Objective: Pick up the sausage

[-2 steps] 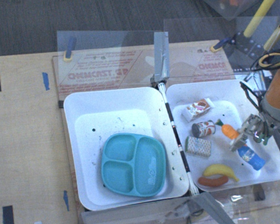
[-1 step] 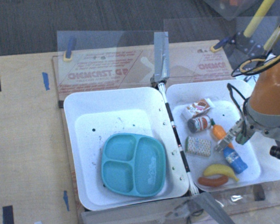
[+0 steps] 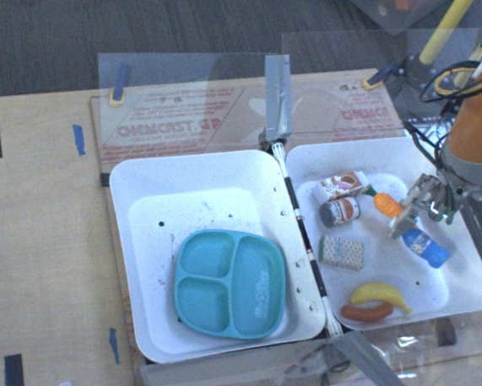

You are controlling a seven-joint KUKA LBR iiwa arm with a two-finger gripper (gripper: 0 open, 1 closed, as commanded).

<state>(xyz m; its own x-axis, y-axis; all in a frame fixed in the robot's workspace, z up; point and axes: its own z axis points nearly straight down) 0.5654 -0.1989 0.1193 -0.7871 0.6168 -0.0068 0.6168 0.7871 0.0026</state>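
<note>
Sausage [image 3: 367, 311] lies near, touching the banana [image 3: 380, 294]; the gripper [image 3: 406, 216], fingers spread and empty, should come down straight over it.

Robotics lab: taped wooden bench [image 3: 43, 249], twin white bins [image 3: 131, 198], cables [image 3: 447, 83].

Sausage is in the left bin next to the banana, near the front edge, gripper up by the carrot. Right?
Not quite. The sausage is in the right bin, not the left; the left bin has the teal plate. The rest holds: it lies against the banana near the front edge, and the gripper is by the carrot, as the camera view shows.
</note>
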